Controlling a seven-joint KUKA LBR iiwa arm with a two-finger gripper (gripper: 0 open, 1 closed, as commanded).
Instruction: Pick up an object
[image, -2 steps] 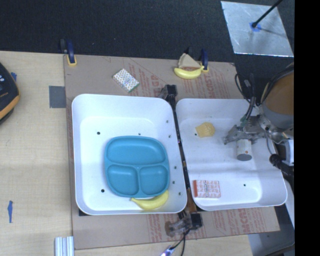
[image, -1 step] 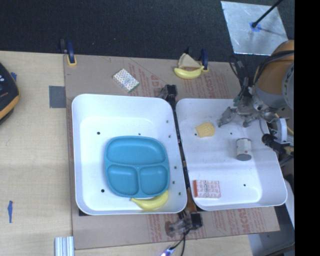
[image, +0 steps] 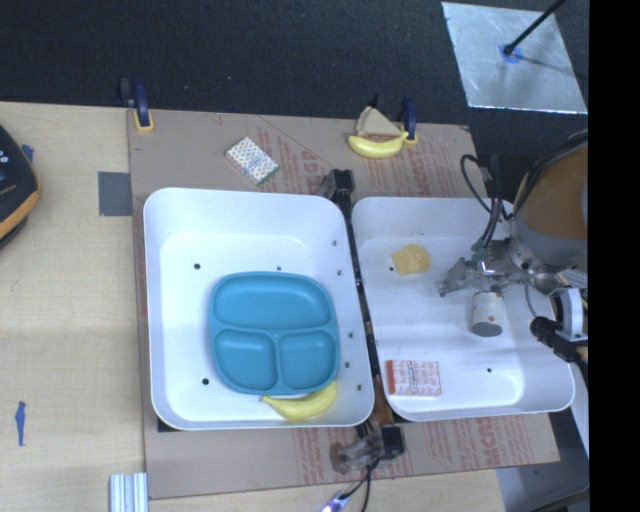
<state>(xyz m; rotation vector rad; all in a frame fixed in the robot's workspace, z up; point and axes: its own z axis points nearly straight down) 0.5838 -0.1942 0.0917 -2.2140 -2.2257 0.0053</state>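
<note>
Hand (image: 487, 312) right of yellow chunk (image: 410, 260)

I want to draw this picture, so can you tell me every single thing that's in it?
Bins: 2, white, side by side on the bench.
Divided plate: 1, blue, left bin.
Banana: 1, yellow, left bin, at the plate's near edge.
Yellow lump: 1, right bin.
Packet: 1, red and white, right bin.
Second banana: 1, yellow, behind the bins.
Patterned packet: 1, white, behind left bin.
Clamps: 2, blue, board's far edge.
Gripper: 1, grey, over right bin.
</note>
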